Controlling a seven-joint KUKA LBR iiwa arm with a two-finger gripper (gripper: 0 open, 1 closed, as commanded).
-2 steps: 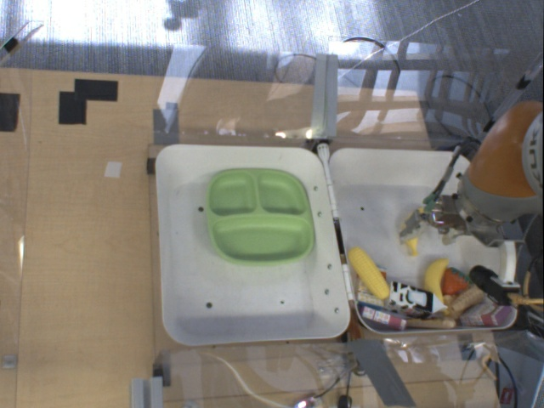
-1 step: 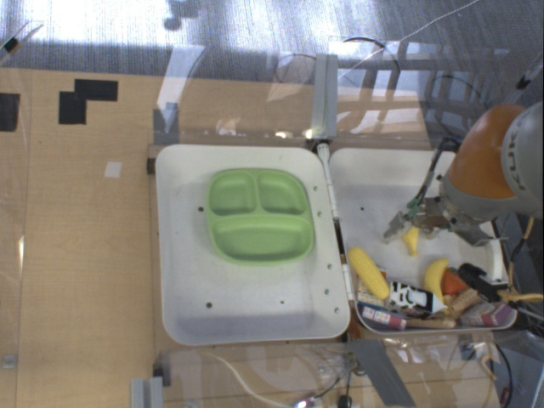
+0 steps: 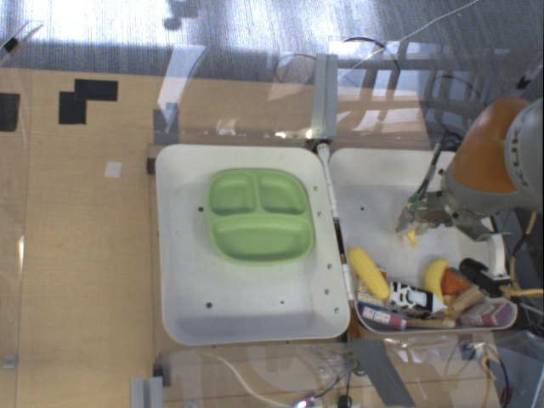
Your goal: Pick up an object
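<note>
- I have the wooden bench (image 3: 76, 253) spread under everything, with black block marks (image 3: 85, 99) near its far left corner.
- The left bin (image 3: 183, 304) is the bigger white shape on my screen; a green divided plate (image 3: 259, 215) lies flat in its middle, three compartments up.
- The right bin (image 3: 374, 177) sits just beside it, the two rims touching along the centre divider.
- The arm (image 3: 493, 155) reaches in from the right — grey body, orange band above the wrist — over the right bin.
- The gripper (image 3: 414, 222) hangs over the middle of that bin with a small yellow bit at its tip; whether its jaws are clenched or released I cannot tell from this angle.
- The pickable things are heaped along the right bin's near edge: a corn cob (image 3: 368, 270) lying at a slant, a yellow banana-like piece (image 3: 435, 274), a black-and-white box (image 3: 412, 297), an orange piece (image 3: 453, 283) — all well short of the gripper.
</note>
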